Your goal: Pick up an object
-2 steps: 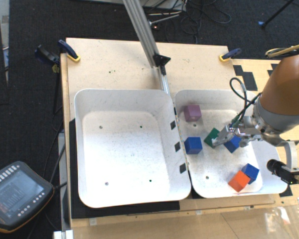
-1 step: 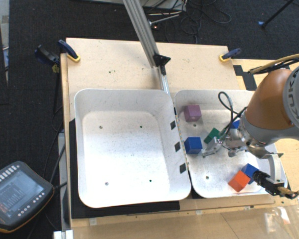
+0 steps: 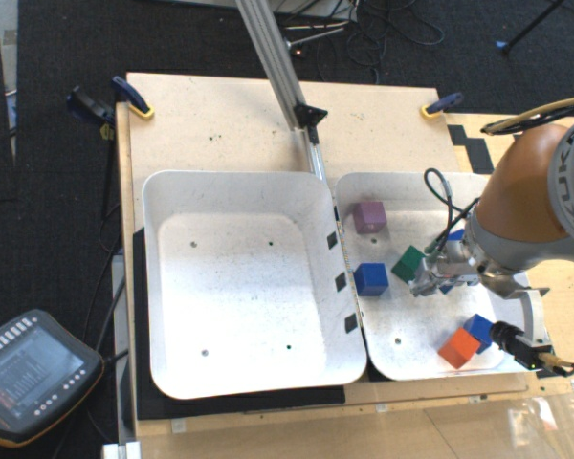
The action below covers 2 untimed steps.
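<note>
While arm reaches in from right: status as read from camera view, 1 view available.

Camera view, task progress: not complete as judged; no object seen lifted clear of right bin (image 3: 387,363). Approach stage done, grasp and lift left.

Camera view, gripper (image 3: 430,277): low inside right bin, close over green block (image 3: 408,263), seemingly touching its right side. Finger spread: cannot tell, hidden under wrist and cabling.

Camera view, likely target: green block, tilted, near middle of right bin, just beside the tool. Choice of target is a judgement from proximity only.

Camera view, other candidates: 5 loose blocks counted in right bin. Purple block (image 3: 369,216) toward far wall; blue block (image 3: 370,278) near left wall, just left of green block; orange block (image 3: 458,348) and second blue block (image 3: 477,329) touching at near right corner.

Camera view, left bin (image 3: 163,199): white, speckled, bare floor.

Camera view, obstructions: blue block beside green block leaves limited finger room on that side. Black cable (image 3: 440,194) loops above wrist. Metal pole (image 3: 273,51) slants across far bench edge to the gap between bins, well apart from the tool.

Camera view, surroundings: teach pendant (image 3: 24,376) on floor at lower left; 2 clamps (image 3: 134,98) at far bench corners.
</note>
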Available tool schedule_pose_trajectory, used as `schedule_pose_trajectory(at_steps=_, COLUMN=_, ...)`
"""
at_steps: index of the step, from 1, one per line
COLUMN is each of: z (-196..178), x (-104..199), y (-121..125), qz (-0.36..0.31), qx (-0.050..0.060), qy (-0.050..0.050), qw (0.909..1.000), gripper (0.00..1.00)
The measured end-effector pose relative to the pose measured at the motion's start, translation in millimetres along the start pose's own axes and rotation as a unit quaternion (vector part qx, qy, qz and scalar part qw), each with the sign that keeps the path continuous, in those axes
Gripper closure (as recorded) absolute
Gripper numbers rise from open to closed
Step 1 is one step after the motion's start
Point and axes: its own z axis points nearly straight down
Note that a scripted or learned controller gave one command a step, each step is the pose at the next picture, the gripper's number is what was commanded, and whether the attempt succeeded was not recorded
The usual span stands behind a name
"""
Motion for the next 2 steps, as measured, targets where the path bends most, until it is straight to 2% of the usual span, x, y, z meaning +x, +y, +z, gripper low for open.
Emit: schedule_pose_trajectory(at_steps=2, z=-97, x=-18, y=2, qz=-0.001, qx=-0.002, qy=-0.001, qw=1.0, gripper=1.0)
